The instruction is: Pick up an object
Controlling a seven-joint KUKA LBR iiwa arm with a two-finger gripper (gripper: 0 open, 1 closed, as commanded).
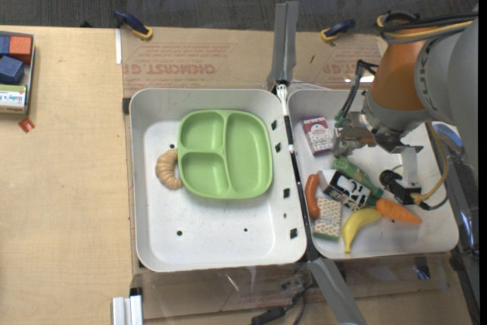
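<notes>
One mirrored word, "CHEMCAST", reads on brown cardboard [183, 65] behind both bins [144, 186].

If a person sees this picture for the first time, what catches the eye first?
Probably the light green three-compartment plastic plate in the left white bin, with a tan croissant-shaped toy against its left edge. Next, the grey arm with its orange band over the right white bin, above a yellow toy banana and orange toy carrot.

I'm seeing bright, even overhead light, soft shadows only. Left of the gripper [351, 147], mild glare whitens the left bin [152, 224]. Focus is slightly soft throughout; the arm [445, 80] looks smeared.
</notes>
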